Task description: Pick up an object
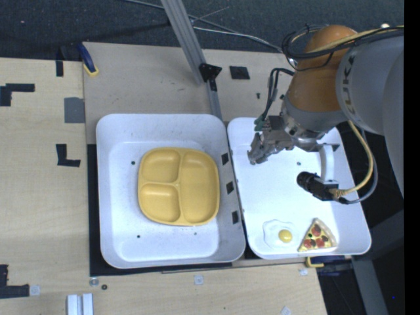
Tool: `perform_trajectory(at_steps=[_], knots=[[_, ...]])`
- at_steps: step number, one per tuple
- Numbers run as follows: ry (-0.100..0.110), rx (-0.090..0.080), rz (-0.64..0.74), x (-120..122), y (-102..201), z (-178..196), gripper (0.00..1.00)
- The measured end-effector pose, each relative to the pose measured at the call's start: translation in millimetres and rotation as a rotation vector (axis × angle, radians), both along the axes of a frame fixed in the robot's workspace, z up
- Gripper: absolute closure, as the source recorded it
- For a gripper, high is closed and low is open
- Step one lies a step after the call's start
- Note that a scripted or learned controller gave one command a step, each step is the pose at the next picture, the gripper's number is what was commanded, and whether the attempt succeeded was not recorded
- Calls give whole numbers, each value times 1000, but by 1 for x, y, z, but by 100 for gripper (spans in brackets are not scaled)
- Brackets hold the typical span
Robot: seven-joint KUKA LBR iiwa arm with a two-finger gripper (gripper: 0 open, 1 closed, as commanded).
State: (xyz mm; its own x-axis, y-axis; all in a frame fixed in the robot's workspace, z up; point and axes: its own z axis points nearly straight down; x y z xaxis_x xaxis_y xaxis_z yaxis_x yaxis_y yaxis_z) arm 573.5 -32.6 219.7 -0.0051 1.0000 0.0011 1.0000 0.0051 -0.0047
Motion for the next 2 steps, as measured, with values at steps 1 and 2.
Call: perform_trajectory(at_steps=[1,2], knots=[[-1,0,1,-12,58,-1,100],[-1,0,2,-36,106,11,100]])
